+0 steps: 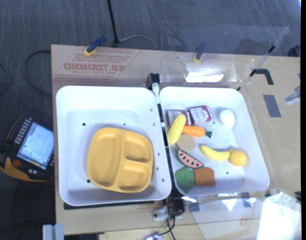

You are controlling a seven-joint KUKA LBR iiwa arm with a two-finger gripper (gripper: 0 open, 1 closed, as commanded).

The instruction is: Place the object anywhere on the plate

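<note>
Yellow plate (121, 159) – three compartments, left bin (68, 114) | toy foods – right bin (248, 134) | claw state: cannot tell

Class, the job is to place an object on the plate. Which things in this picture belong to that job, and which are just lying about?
Job: yellow plate; toy foods in the right bin, e.g. banana, carrot, corn.

Lying about: handheld controller, blue clamp, black cable.

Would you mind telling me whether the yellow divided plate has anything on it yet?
Empty. The yellow plate shows three bare compartments in the left bin; the toy food sits in the right bin.
</note>
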